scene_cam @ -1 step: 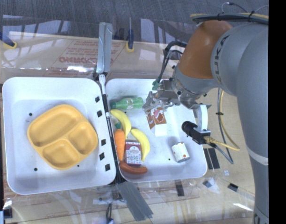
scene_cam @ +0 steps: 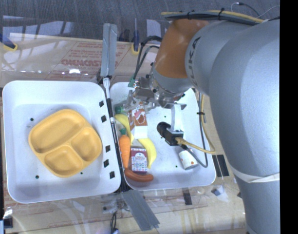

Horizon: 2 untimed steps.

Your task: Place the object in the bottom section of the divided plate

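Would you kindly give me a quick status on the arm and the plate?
Hand low in right bin, over the toy food pile. Divided plate in left bin, sections bare. Carrot, banana, ketchup bottle in right bin.

The robot arm (scene_cam: 241, 82) is a bulky machine of smooth, rounded light-grey casings that curve like large shells. Above the wrist sits a glossy orange band (scene_cam: 176, 50), next to grey lettering partly visible on the casing. Yellow cable (scene_cam: 227, 14) runs along the top of the arm, with thinner black leads looping beside it. The end effector (scene_cam: 144, 97) is a compact cluster of metal and dark parts, with small wires and a green-tinted component at its side.
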Available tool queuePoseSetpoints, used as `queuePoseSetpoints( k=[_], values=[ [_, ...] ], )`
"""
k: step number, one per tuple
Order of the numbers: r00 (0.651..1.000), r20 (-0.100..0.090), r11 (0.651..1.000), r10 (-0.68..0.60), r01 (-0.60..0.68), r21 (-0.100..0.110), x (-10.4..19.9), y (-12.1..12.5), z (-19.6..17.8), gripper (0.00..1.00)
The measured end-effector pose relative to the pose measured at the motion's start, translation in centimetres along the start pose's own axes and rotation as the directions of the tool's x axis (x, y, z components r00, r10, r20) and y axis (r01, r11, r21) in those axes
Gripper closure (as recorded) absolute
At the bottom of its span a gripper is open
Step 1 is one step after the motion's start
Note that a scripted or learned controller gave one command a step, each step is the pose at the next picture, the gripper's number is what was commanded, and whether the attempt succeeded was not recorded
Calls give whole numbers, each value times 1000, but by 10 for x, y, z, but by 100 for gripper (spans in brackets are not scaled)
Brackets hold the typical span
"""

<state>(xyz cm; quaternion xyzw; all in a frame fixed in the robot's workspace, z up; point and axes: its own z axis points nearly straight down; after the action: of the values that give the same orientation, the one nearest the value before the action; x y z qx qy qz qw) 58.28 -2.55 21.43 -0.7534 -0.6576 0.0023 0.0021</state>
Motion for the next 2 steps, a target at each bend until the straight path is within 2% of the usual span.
queuePoseSetpoints(
  k=[1,2],
  values=[
    [995,0,995,-102,102,2,60,-10,5,100],
    [993,2,993,-119,119,3,119,-87,33,100]
  ],
)
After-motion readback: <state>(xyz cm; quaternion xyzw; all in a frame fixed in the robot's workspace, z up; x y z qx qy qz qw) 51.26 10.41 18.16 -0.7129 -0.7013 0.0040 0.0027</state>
